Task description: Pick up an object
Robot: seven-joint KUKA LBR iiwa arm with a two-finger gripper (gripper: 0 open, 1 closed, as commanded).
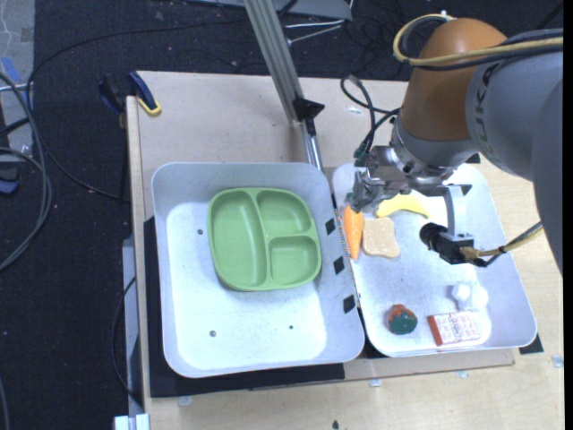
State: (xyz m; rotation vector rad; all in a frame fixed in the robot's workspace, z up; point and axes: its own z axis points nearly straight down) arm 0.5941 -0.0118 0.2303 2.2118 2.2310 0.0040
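Overhead, the grey arm [501, 79] reaches in from the right, orange band above the wrist. Jaws [365, 195] hang low over the far left corner of the right bin [501, 276]; whether wide or narrow, cannot tell from this angle. Just below them: an orange carrot [353, 232] lying along the bin's left wall, a slice of toast [380, 238] touching it, a yellow banana [403, 207] just beyond the toast. Nearer corner holds a red-and-green toy fruit [401, 320], a red-and-white packet [457, 328] and a small white piece [464, 294]. Left bin [179, 330] carries a green divided plate [265, 237]. Both bins sit side by side on the desk [206, 115].
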